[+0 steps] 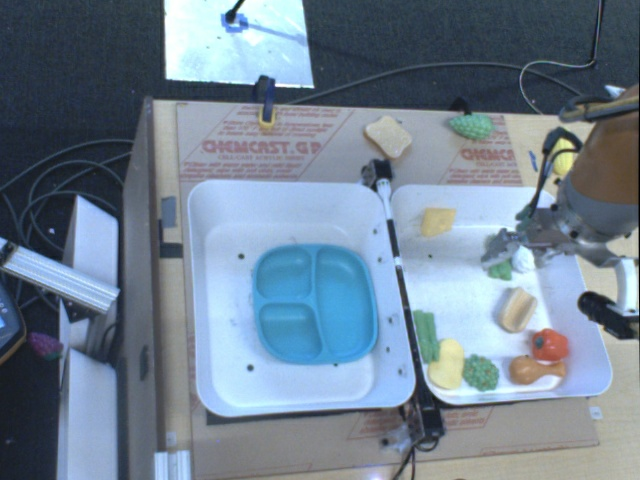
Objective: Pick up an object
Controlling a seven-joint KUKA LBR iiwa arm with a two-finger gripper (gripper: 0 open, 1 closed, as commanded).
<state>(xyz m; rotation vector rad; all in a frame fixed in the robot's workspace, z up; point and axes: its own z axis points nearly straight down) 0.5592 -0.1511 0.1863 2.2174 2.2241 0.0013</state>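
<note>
The small white-and-green object point(522, 262) lies in the right bin point(600, 378), in its upper half toward the right wall, and we see the gripper point(499, 256) right against it on its left side. We cannot tell whether the gripper is released or clenched, nor whether it has hold of the object; the grey metal and the piece overlap from this angle. The arm point(605, 168) comes in from the right, its orange band above the wrist.

Elsewhere in the same bin we find a yellow chunk point(437, 221) near the upper left corner and a tan bread roll point(517, 309) just below the gripper. A red tomato point(548, 344) and an orange-brown pear point(535, 370) lie close together by the lower right. Along the bottom edge we see a green broccoli floret point(481, 372), a pale yellow piece point(447, 364) and green pods point(426, 333).

The left bin point(215, 218) holds a blue divided plate point(315, 303). Behind the bins, a slice of toast point(388, 136) and a green toy point(472, 126) rest on the cardboard sheet point(300, 133).
</note>
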